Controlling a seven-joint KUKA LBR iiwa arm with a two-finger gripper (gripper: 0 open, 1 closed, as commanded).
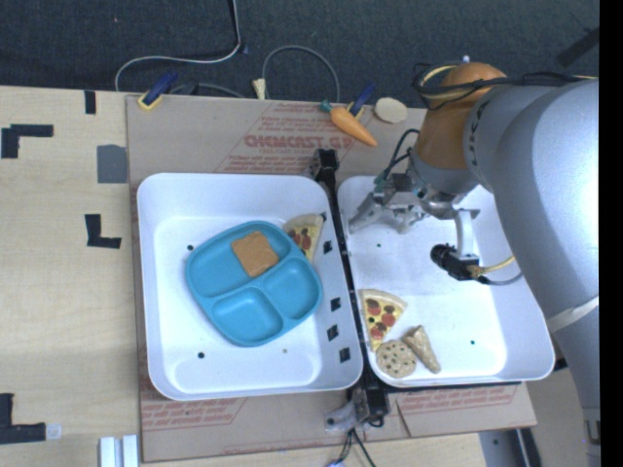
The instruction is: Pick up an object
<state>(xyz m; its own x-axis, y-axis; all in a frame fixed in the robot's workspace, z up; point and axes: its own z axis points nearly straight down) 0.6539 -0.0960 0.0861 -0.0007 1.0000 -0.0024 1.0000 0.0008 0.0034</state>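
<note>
while nothing is lifted yet, the scene reads as an early stage of the pick — details below.

arm: the grey arm (531, 173) reaches in from the right, its orange band (450, 125) above the far end of the right bin (521, 343).
gripper: the gripper (389, 207) sits low over the far-left part of the right bin; its metal parts are small and tangled with cable, so whether it is released or clenched i cannot tell, and no item shows in it.
right bin items: a pizza slice (381, 312), a cookie (395, 358) and a tan wedge (424, 349) cluster at the near-left corner, well apart from the gripper.
left bin: the left bin (161, 261) holds a blue divided tray (226, 305) with a square cracker (256, 253) in its far compartment; a second pizza slice (306, 233) lies just beside the tray's far-right edge.
outside the bins: a toy carrot (352, 125) and a pale round piece (391, 110) rest on the cardboard beyond the bins.
progress: nothing appears picked — every item lies on a surface.
left to do: judging by this, choosing a target, closing on it and lifting all remain; the bin floor beneath the gripper looks bare, so a grasp here would likely come up with nothing.
</note>
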